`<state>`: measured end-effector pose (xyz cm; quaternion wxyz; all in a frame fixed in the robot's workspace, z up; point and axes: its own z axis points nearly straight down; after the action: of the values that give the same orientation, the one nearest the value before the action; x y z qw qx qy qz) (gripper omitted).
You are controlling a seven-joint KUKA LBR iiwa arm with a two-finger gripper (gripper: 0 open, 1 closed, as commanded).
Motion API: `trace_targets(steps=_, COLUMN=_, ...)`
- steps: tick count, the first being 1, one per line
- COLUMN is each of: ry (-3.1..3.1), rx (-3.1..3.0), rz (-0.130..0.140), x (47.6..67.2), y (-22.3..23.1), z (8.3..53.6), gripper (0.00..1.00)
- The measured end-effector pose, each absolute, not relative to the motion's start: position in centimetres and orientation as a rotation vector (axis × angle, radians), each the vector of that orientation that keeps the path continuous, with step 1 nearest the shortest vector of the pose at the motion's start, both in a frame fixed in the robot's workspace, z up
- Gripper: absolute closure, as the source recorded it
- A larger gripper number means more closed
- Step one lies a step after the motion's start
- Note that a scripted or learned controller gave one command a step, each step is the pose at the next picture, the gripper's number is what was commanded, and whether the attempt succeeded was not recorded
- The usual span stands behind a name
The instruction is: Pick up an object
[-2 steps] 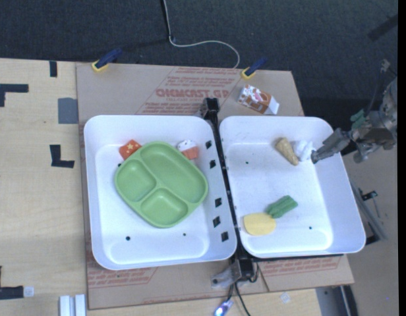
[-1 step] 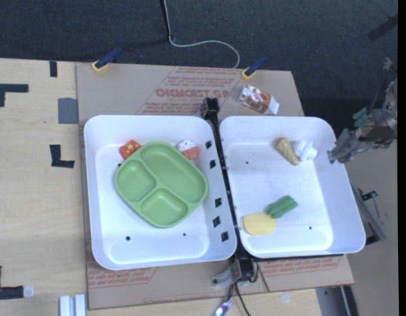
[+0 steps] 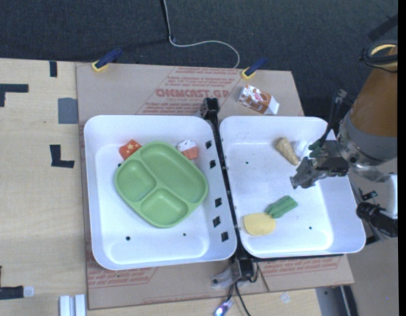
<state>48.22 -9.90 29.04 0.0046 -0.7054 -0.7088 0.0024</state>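
Hand (image 3: 303, 178) hangs low over the right bin (image 3: 321, 242), grip state we cannot tell, nothing seen held; nearest is the green toy (image 3: 281, 207) beside the yellow one (image 3: 259, 224), which we judge light, stiff, best pinched across its narrow middle.

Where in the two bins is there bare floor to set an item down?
Right bin: bare middle-left, between the divider and the green piece. Left bin: strip below the green tray. Crowded: right bin's upper right, around the gripper and tan piece.
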Motion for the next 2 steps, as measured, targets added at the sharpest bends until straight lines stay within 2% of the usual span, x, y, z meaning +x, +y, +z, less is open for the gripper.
trace_targets(steps=1, ry=-2.233, rx=-2.205, rz=-0.002, x=48.8, y=-0.6, z=30.3, gripper=1.00)
trace_targets(steps=2, ry=-2.211, rx=-2.219, rz=0.016, x=48.1, y=-4.3, z=20.3, gripper=1.00)
